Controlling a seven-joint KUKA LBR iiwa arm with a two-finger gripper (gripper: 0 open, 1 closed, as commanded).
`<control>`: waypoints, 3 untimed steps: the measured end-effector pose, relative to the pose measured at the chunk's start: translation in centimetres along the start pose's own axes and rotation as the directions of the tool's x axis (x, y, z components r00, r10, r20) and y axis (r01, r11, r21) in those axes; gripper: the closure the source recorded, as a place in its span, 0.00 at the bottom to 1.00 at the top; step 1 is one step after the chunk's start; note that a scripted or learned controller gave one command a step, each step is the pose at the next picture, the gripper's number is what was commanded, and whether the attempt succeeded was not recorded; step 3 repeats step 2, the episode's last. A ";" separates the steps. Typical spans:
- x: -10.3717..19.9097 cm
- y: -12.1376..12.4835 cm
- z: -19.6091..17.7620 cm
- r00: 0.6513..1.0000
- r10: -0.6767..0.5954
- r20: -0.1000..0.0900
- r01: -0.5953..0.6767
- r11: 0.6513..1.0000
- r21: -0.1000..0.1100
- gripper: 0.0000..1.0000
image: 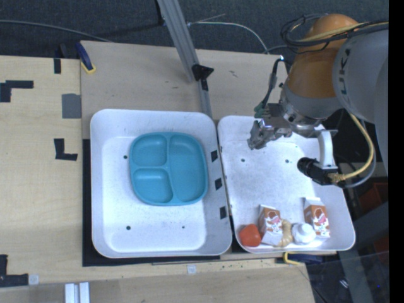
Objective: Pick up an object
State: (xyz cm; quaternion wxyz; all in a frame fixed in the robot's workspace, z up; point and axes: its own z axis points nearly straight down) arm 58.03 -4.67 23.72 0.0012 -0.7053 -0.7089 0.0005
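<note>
1. The end effector point(257, 137) hangs over the far left part of the right bin point(252, 182), dark and small; whether it is parted or closed, I cannot tell, and nothing shows in its grip.
2. The arm point(322, 68) comes in from the right, its orange band bulging at the far right, with the upper arm cut off by the frame edge.
3. Down at the near edge of the right bin the objects crowd together: a red ball point(250, 235), a small carton point(271, 225) just beside it, a tan piece point(287, 232) touching the carton, and a white capped item point(303, 233) whose shape is hard to make out.
4. A second carton point(316, 218) sits at the right end of that cluster, near the bin's right wall. All of these lie well apart from the end effector.
5. The left bin point(107, 169) holds a blue divided plate point(168, 168), lying flat toward its far half.
6. Both bins rest on a pale wooden counter point(38, 169) marked with dark tape pieces.
7. A grey metal pole point(178, 30) slants across the far side, its top cut off.
8. Beyond the counter lies dark floor point(76, 5), with thin cables crossing it.
</note>
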 end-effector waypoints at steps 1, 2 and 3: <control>5.0 0.5 0.2 1.000 -0.001 0.000 0.001 1.000 -0.001 1.00; 10.5 -0.2 -0.6 1.000 -0.003 -0.001 0.003 1.000 -0.001 1.00; 10.5 -0.2 -0.6 1.000 -0.003 -0.001 0.003 1.000 -0.001 1.00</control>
